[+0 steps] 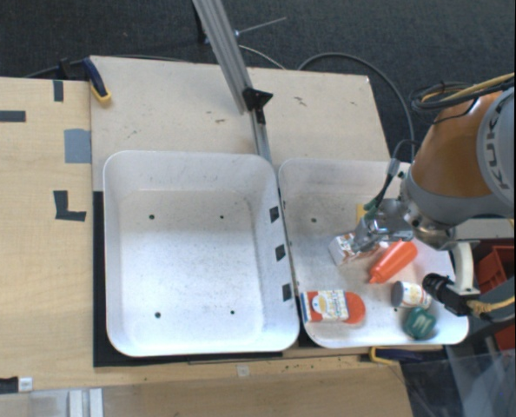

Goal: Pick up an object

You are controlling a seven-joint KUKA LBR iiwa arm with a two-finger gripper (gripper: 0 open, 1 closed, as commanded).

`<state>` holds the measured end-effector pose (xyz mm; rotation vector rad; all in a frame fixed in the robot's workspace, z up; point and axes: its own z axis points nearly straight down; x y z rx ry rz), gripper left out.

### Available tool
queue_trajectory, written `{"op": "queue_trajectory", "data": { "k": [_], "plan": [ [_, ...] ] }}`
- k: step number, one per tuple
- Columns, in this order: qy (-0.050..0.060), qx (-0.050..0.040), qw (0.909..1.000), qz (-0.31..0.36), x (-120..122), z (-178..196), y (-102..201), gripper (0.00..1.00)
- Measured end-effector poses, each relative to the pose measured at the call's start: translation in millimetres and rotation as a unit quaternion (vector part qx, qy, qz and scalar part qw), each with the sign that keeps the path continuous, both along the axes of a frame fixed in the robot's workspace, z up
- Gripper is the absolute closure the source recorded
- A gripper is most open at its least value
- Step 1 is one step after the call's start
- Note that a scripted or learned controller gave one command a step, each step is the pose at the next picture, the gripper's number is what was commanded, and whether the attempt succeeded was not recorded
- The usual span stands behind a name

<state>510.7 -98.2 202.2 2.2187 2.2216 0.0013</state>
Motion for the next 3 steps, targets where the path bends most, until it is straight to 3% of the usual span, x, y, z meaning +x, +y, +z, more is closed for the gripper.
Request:
{"op": "queue_trajectory", "data": {
  "k": [2,3],
  "plan": [
    [0.002,0.0014,1.0000,0.003,-13,21,103,1.00],
    [0.002,0.0009,1.0000,0.003,-8,14,155,1.00]
  ]
}}
